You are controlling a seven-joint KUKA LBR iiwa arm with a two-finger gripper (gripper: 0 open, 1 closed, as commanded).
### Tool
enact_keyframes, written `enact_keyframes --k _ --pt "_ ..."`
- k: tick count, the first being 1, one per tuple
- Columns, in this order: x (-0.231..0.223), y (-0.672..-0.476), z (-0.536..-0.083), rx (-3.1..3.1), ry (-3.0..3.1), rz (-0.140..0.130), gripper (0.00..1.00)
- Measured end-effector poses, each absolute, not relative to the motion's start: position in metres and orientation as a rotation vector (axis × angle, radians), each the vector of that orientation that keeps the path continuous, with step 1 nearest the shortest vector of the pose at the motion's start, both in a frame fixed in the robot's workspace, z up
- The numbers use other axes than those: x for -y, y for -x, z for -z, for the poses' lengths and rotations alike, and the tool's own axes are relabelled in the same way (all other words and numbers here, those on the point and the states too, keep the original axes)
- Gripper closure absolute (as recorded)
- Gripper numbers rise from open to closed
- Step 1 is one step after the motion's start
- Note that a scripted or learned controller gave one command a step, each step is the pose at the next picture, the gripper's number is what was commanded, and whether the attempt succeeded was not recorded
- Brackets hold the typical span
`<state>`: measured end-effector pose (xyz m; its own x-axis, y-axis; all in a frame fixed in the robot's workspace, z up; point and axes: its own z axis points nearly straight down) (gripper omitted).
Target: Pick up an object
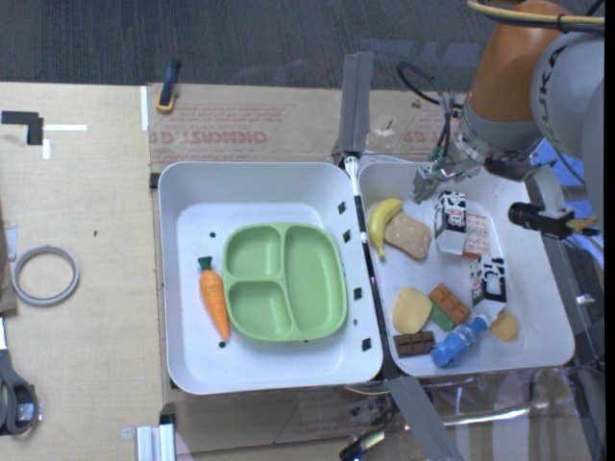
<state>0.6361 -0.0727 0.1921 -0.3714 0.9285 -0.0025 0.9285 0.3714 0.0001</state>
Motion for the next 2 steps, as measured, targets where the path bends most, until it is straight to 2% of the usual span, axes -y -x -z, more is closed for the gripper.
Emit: enact_keyframes --k 1,2 --pt "0.073 -0.636 -0.192 -2.600 -1.761 0.003 0.00" --pt "0.124 -0.647 -0.093 -2.813 -1.391 0.001 0.00"
